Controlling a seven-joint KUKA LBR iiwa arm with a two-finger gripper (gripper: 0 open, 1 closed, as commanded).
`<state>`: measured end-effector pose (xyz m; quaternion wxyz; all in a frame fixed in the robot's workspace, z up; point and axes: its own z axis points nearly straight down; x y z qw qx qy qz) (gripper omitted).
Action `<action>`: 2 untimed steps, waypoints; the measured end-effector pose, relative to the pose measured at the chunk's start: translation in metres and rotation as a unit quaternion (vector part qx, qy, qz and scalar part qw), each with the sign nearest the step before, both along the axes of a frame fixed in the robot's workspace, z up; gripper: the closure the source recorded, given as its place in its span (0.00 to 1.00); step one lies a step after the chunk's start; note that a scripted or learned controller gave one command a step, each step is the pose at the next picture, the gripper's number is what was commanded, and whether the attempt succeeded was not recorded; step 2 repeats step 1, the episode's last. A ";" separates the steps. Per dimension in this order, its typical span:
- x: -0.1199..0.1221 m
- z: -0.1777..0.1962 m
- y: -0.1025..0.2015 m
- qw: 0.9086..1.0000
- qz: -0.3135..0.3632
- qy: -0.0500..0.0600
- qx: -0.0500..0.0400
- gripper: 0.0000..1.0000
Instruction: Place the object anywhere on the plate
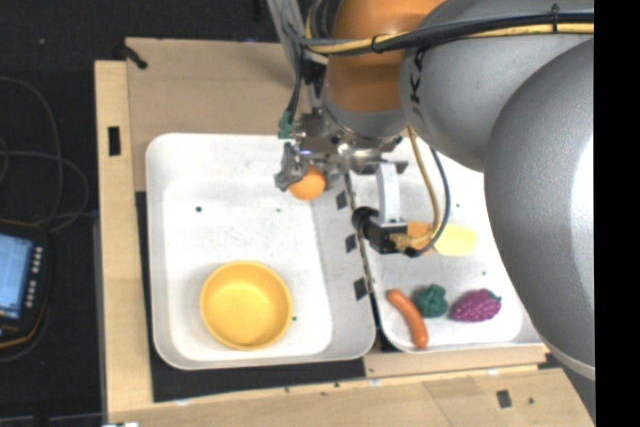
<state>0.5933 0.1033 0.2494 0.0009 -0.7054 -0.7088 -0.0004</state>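
A small round orange fruit sits between the two fingers of my gripper, which is shut on it. It hangs over the far right corner of the left bin. The yellow plate lies in the near part of that same bin, down and to the left of the gripper, with nothing on it. The grey arm with its orange band reaches in from the right and covers much of the right bin.
The right bin holds a pale yellow piece, an orange carrot-like stick, a green broccoli-like toy and a purple bunch of grapes. A ridge separates the two bins.
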 end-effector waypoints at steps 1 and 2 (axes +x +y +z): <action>0.000 0.000 0.000 1.000 -0.001 0.000 0.000 0.00; 0.000 0.000 0.000 1.000 -0.001 0.000 0.000 0.00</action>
